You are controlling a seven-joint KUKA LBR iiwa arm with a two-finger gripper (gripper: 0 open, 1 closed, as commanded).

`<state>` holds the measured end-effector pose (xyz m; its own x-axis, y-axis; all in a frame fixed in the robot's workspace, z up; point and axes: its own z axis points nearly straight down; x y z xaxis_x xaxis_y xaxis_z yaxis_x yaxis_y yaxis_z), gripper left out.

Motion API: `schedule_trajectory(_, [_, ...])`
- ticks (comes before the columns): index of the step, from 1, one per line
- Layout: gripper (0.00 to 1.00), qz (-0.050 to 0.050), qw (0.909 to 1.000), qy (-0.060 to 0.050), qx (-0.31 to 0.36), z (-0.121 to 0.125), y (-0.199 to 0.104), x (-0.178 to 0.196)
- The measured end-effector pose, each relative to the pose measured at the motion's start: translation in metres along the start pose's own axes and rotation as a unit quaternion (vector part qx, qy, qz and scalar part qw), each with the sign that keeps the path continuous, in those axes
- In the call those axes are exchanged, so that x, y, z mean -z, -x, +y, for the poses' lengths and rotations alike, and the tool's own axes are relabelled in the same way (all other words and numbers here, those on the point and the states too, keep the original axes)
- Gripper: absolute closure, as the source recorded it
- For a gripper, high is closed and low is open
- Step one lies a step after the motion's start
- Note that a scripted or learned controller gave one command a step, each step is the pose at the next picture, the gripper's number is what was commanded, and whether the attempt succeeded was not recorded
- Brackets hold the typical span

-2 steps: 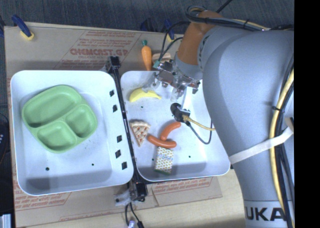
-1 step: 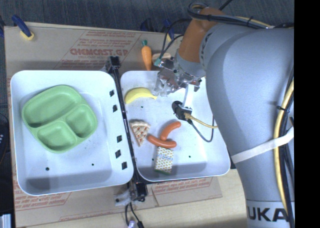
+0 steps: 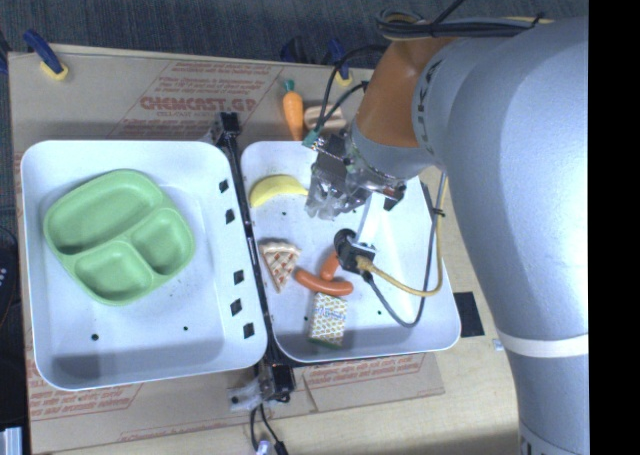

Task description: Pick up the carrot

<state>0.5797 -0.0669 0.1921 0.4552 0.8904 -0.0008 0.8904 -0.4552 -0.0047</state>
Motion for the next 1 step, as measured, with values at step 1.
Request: schedule_trajectory(1, [1.00, 0.000, 0.9990, -0.001, 0.045, -0.0239, 0.0338, -0.0011])
